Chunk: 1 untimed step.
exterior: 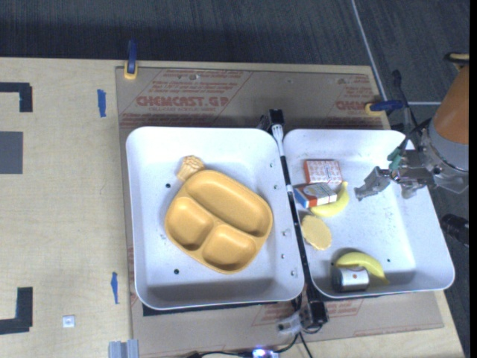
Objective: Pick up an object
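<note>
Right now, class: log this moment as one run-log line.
arm: over right bin | gripper: nothing visibly held | nearest: banana, box

Glossy yellow plastic tray [218, 220], smooth white bin [145, 222].

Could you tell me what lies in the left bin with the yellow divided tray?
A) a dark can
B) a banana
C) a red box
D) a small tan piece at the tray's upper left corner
D: in the left bin, a small tan piece sits against the upper left corner of the yellow divided tray.
</note>
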Each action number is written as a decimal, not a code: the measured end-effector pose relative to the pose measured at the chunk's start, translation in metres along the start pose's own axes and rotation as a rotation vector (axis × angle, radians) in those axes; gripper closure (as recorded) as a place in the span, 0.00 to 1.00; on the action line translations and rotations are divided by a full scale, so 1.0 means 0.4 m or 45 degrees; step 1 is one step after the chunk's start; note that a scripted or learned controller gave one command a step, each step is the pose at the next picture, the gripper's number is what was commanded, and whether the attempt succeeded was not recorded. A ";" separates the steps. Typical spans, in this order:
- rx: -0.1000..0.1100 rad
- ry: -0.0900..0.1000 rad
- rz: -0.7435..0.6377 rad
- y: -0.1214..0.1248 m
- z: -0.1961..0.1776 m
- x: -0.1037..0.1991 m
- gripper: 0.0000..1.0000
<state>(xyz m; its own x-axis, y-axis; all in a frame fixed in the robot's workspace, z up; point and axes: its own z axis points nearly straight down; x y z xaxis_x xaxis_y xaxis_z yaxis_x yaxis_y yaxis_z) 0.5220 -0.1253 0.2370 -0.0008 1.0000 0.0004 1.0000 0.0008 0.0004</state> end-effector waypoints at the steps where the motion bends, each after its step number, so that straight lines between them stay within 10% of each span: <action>1: -0.002 -0.001 0.002 -0.005 0.373 -0.020 0.00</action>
<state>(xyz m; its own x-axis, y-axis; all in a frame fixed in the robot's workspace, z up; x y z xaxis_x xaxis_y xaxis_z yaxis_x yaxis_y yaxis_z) 0.5200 -0.1332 0.0877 0.0005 1.0000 -0.0005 1.0000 -0.0005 0.0021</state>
